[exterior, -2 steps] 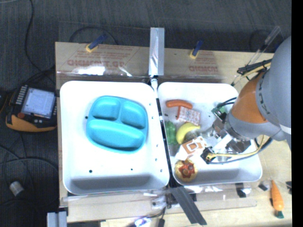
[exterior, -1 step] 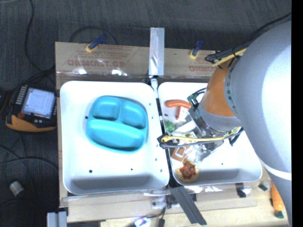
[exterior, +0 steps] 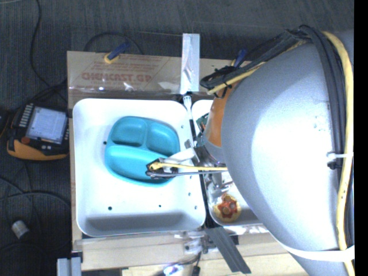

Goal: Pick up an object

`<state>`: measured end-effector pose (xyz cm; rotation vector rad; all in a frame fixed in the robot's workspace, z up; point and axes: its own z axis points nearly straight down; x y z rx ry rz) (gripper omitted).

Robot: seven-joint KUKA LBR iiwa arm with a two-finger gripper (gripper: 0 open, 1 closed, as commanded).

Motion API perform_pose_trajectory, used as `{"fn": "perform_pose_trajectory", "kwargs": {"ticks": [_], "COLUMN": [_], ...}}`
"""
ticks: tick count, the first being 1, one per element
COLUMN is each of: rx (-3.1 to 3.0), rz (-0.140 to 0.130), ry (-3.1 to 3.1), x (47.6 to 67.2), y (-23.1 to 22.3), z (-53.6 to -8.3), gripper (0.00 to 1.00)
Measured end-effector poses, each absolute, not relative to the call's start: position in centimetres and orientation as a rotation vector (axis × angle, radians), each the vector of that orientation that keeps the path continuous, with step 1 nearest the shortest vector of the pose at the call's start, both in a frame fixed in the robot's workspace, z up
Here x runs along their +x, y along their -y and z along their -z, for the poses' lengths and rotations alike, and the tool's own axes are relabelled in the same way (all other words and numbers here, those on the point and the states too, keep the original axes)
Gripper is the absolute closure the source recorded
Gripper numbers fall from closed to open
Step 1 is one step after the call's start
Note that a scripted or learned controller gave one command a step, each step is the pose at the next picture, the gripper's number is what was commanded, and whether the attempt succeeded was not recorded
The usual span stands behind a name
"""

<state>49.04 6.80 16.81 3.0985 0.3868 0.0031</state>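
While a handheld controller with a lit screen (exterior: 40, 132) lies on the dark floor at the far nine o'clock side, a small grey object (exterior: 19, 229) sits on the floor toward seven o'clock. Next comes the desk (exterior: 86, 68), with a clear sheet printed in red letters (exterior: 123, 78) along its twelve o'clock edge and a blue clamp (exterior: 117, 52) gripping that edge. The left white bin (exterior: 92, 211) holds a blue two-compartment dish (exterior: 141, 148), lying slightly toward twelve o'clock of the bin's middle. At the dish's four o'clock rim sits the gripper (exterior: 154, 169), a thin metal pair of fingers reaching in from three o'clock; the tips touch or overlap the dish's edge, but whether they are spread, pressed together or pinching the rim cannot be told. Just past the divider, the right white bin (exterior: 202, 105) shows a red and yellow object (exterior: 227, 207) near its six o'clock end. Over that bin looms the grey arm (exterior: 287, 154), with its orange band (exterior: 215, 125) at the nine o'clock side.
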Motion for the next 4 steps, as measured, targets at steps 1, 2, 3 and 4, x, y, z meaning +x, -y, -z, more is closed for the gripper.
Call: {"fn": "perform_pose_trajectory", "kwargs": {"ticks": [1,2,3,4], "rx": [3.121,3.04,3.064,3.036], "rz": [0.012,0.013,0.013,0.011], "ry": [-0.34,-0.795,-0.696,-0.804], "x": [48.2,48.3,48.2,48.2], "y": [2.5,-8.5,-7.4,1.5], "z": [-18.2,-18.2,-18.2,-21.2], "gripper": [0.0,0.0,0.0,0.0]}}
